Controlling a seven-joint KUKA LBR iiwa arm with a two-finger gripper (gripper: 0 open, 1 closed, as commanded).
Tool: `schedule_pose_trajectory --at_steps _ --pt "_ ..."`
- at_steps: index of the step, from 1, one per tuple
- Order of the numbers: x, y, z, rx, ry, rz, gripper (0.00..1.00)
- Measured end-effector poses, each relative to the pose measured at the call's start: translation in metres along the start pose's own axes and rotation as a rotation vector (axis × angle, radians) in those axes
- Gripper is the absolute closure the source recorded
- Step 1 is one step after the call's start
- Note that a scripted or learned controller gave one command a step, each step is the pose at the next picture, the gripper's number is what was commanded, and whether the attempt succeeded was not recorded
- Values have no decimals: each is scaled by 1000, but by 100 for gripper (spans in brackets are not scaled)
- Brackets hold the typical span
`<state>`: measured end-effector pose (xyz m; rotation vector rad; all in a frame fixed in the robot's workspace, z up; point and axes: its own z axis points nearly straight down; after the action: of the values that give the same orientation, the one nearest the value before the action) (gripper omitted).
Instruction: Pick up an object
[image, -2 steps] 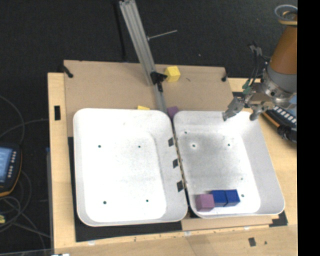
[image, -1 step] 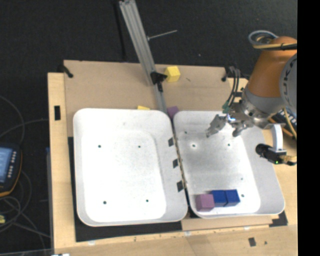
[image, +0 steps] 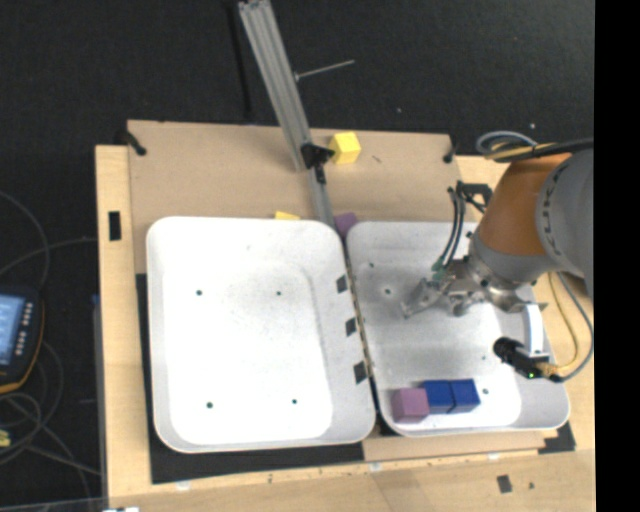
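the bench (image: 200, 165) is a tan board on a dark floor, and it carries two shallow white bins side by side. the left bin (image: 245, 330) is the wider one, its floor white with a few dark dots. the right bin (image: 400, 265) sits against it, the two rims touching along a seam with small dark clips. the arm (image: 535, 215) comes in over the right bin from the right, grey with an orange band, cables looping around its wrist. a grey metal rail (image: 285, 95) slants down from the top edge to the back of the seam between the bins. the gripper (image: 425, 297) hangs over the middle of the right bin, pointing left; whether it is spread or pressed together cannot be told, and nothing can be seen in it. at the front of the right bin lies a blue block (image: 450, 394), and touching its left side a purple block (image: 409, 403), both well apart from the gripper. on the bench behind the bins sits a yellow block (image: 346, 147) beside the rail. a second purple piece (image: 345, 223) peeks out at the back corner of the right bin, and a yellow sliver (image: 287, 215) shows just behind the left bin's rear rim.
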<state>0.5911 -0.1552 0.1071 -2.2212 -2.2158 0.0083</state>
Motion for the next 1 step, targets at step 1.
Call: schedule_pose_trajectory --at_steps 1 --pt "-45 -33 9 -9 -3 2 0"
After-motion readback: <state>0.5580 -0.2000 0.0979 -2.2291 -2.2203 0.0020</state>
